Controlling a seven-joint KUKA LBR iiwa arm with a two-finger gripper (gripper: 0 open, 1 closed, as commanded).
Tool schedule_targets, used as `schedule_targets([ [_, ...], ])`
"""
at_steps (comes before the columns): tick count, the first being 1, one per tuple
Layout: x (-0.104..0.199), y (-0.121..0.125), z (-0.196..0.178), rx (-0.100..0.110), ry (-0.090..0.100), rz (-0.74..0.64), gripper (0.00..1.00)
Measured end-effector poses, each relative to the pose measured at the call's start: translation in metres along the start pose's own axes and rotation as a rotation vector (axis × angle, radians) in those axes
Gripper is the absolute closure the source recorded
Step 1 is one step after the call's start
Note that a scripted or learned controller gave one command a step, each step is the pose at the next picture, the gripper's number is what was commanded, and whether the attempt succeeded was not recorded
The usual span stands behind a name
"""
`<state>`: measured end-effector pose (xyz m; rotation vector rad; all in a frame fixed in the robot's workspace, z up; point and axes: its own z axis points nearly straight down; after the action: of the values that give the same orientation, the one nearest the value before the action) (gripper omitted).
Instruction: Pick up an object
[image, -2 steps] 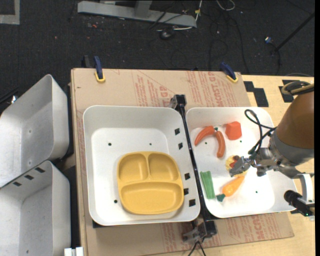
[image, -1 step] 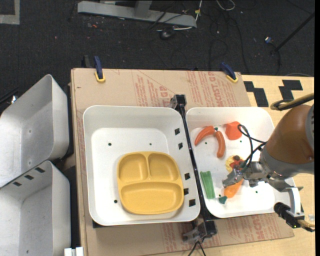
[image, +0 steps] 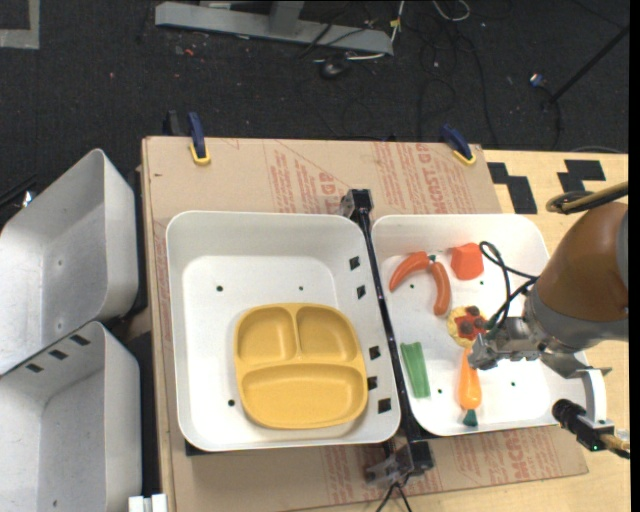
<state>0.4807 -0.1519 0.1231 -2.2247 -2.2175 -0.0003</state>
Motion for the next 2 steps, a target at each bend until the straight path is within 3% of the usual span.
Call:
schedule_targets([
  [2, -0.011, -0.002, -0.091, -0.006, -0.003, -0.004, 1.0],
])
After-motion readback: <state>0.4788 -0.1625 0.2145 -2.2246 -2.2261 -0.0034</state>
